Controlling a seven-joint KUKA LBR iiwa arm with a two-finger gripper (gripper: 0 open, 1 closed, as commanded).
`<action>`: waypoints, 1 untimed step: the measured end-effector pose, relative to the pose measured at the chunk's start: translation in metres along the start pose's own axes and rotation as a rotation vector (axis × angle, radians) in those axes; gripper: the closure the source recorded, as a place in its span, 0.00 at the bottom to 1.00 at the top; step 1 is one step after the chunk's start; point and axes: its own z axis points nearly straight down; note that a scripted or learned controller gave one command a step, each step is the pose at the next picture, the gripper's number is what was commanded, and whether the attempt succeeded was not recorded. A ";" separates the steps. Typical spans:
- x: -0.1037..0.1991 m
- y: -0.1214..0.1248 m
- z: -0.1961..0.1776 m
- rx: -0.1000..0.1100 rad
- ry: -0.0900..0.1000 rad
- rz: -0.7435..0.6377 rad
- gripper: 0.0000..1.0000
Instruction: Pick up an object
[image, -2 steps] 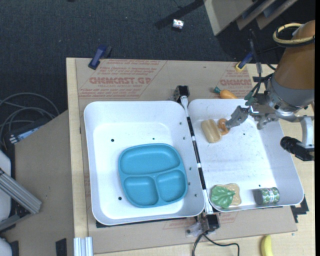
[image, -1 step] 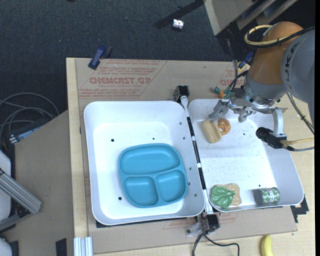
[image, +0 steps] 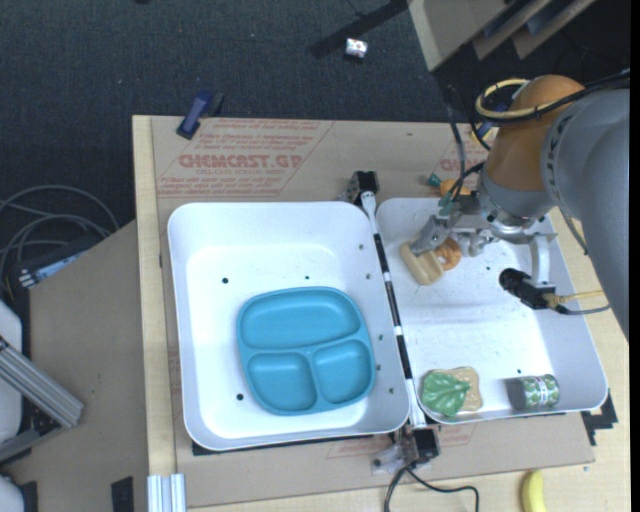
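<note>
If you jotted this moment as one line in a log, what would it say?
pincer: low in right bin, at tan object | grasp: unconfirmed | left bin: blue tray | right bin front: green item, can

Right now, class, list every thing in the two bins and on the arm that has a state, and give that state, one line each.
Blue plastic divided tray: flat, upright, in the left white bin.
Tan food-like item: in the right white bin, at the gripper.
Green leafy item: lying flat.
Small green can: on its side.
</note>
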 end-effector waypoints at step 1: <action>0.000 0.005 -0.018 -0.016 -0.001 -0.001 1.00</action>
